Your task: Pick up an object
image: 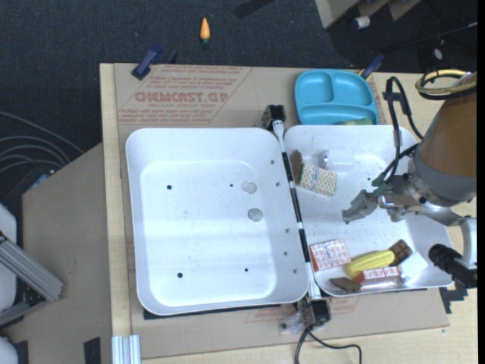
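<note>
The arm (455,154) comes in from the right, its orange band bulking over the right-hand bin (356,139) and the grey wrist below it angled down and toward the left, so that the gripper (356,211) hangs over the middle of that bin, above bare white floor. Its fingers look drawn close together with nothing between them (they are small and dark from here, so I would not swear to the exact gap). The things to pick lie around it, none touching it: a patterned packet (317,180) up near the divider between the bins, a red-and-white printed card (328,255) lower down by the same divider, and at the near edge a yellow banana-like piece (371,262) lying just beside a brown bar (399,249) and a red-labelled wrapper (377,278). The writing on those is too small to read. The left-hand bin (151,226) holds two small greyish discs (252,201) near its centre. Behind the bins the brown board (186,93) carries red lettering reading "CHEMCAST G P" with finer lines I cannot make out, and a blue divided tray (333,93) rests at the back.
</note>
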You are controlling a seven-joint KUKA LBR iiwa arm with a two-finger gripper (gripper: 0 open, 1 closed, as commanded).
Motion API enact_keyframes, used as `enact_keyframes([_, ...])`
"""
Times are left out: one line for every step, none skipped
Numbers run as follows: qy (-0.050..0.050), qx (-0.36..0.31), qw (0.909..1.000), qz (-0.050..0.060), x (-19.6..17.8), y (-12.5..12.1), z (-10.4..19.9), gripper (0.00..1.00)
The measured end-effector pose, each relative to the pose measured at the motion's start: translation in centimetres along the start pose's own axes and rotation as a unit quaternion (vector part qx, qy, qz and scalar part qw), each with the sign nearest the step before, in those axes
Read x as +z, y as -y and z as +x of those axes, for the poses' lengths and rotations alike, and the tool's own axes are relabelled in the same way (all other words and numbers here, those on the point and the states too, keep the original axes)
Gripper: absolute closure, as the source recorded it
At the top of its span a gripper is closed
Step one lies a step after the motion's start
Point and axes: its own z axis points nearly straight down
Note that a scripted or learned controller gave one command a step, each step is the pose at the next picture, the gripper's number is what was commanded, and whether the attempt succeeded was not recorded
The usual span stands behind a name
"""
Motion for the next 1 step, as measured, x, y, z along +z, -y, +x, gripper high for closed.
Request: enact_keyframes([-0.001, -0.001, 1.0, 0.001, 3.86, 0.04, 6.62, 0.0])
